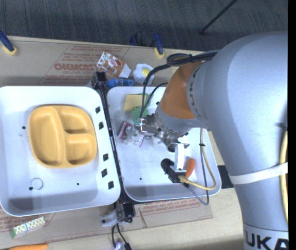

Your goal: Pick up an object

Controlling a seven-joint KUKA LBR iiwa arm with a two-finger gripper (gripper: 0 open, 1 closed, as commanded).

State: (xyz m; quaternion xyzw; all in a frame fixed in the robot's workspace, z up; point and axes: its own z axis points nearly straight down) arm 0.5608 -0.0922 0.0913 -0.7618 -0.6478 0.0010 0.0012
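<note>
One crinkly clear packet (127, 132), lying in the bin (143, 177) just beside the tool (150, 127). Judged light, soft, slippery; pinch across its middle. Tool open or clenched: cannot tell.

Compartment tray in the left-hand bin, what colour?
Plain yellow plastic compartment tray, no pattern; clearest in the camera view.
</note>
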